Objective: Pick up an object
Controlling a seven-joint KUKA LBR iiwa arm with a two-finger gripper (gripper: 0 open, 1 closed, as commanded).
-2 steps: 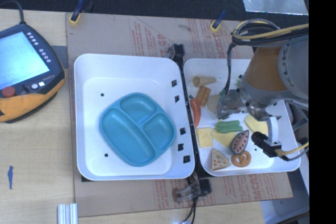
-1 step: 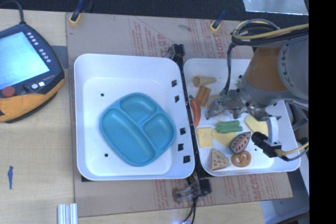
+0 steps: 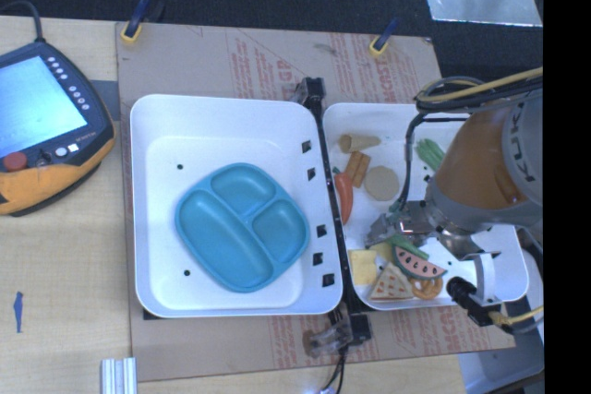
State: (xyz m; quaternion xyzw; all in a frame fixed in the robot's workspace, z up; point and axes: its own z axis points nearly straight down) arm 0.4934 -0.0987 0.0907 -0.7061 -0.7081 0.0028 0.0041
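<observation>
Several toy foods lie in the right bin (image 3: 369, 112): an orange carrot (image 3: 344, 196), a brown sausage (image 3: 357, 169), a round tan cookie (image 3: 381, 183), a green piece (image 3: 429, 152), a watermelon slice (image 3: 418, 266), a yellow cheese block (image 3: 363, 268) and a triangular sandwich (image 3: 390, 284). My gripper (image 3: 395, 231) hangs low over the middle of this bin, just above the watermelon slice and right of the carrot. The arm's body hides the bin's right half. Nothing can be seen held in the gripper.
The left bin (image 3: 157, 134) holds a blue divided plate (image 3: 242, 226). A black divider with clips (image 3: 319, 189) runs between the bins. A control tablet (image 3: 42, 129) rests on the bench at the far left.
</observation>
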